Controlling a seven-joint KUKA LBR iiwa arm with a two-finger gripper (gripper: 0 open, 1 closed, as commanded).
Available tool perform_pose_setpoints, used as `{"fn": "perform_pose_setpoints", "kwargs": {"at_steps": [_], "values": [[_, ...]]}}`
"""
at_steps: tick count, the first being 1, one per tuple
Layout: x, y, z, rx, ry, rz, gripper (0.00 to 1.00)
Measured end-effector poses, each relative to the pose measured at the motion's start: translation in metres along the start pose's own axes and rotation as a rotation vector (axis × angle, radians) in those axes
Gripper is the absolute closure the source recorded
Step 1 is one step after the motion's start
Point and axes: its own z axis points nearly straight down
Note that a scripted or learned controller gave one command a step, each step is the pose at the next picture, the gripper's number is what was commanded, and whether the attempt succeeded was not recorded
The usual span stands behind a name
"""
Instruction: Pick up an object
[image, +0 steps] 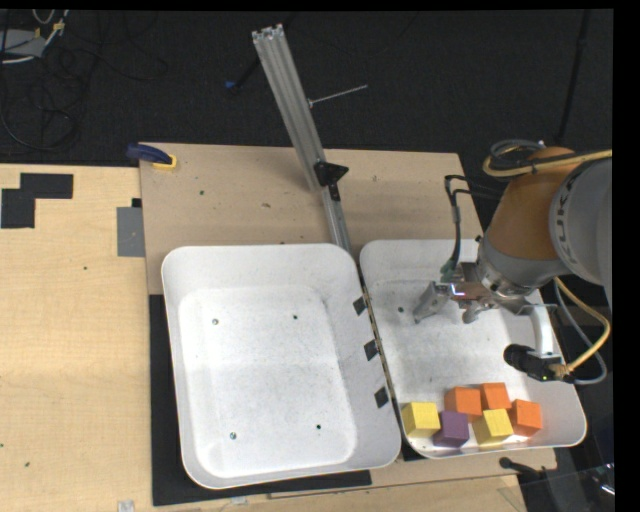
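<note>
Several small blocks lie clustered at the near edge of the right bin (400, 270): a yellow block (421, 416), a purple block (454, 428), two orange blocks (463, 401) (494, 395), another yellow block (491, 426) and a third orange block (526, 416). My gripper (447, 307) hovers over the middle of the right bin, well behind the blocks. Its fingers are spread open with nothing between them, only bare bin floor below.
The left bin (190, 270) sits beside the right one, joined by black clips (370, 349). A metal rail (300, 120) slants up from between the bins at the back. The arm's cables (570, 350) hang over the right bin's right side.
</note>
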Motion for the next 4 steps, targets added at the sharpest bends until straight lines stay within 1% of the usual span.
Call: {"fn": "perform_pose_setpoints", "kwargs": {"at_steps": [1, 2, 3, 4], "values": [[0.001, 0.001, 0.029, -0.008, -0.002, 0.003, 0.00], [0.000, 0.001, 0.018, -0.008, -0.001, 0.011, 1.00], [-0.007, -0.001, -0.026, -0.011, -0.003, 0.010, 1.00], [-0.009, -0.002, -0.079, -0.012, -0.003, 0.003, 1.00]]}}
